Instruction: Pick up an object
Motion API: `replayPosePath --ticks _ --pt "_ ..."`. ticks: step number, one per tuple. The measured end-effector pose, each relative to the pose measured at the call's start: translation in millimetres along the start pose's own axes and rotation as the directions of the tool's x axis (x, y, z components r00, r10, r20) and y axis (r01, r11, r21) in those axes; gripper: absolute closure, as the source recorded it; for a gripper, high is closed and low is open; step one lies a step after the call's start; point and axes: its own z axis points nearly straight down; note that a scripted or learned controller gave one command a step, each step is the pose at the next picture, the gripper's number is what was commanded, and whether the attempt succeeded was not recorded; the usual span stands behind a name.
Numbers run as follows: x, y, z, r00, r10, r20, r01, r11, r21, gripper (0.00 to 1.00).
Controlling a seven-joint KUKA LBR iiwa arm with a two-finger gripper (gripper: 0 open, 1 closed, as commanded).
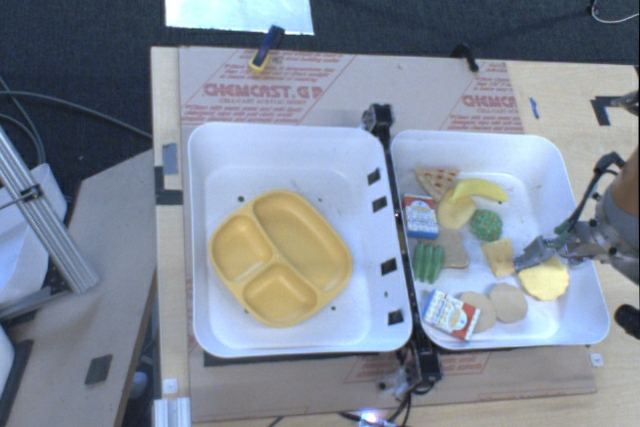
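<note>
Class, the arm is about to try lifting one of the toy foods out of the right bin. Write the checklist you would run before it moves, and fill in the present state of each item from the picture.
1. Gripper is over the right bin, beside the food: ok.
2. A target lies close: the flat yellow piece sits just below the gripper: ok.
3. Something is already held between the fingers: cannot tell, too blurred.
4. Room around the target: the round tan piece and the yellow wedge lie close by: not ok.
5. The yellow tray in the left bin is away from the arm's path: ok.
</note>
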Motion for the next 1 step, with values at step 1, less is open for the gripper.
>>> replayPosePath --ticks 1 --pt "86.3 44.3 53.0 1.0 -0.014 -0.001 0.014 1.0 -0.005 0.0"
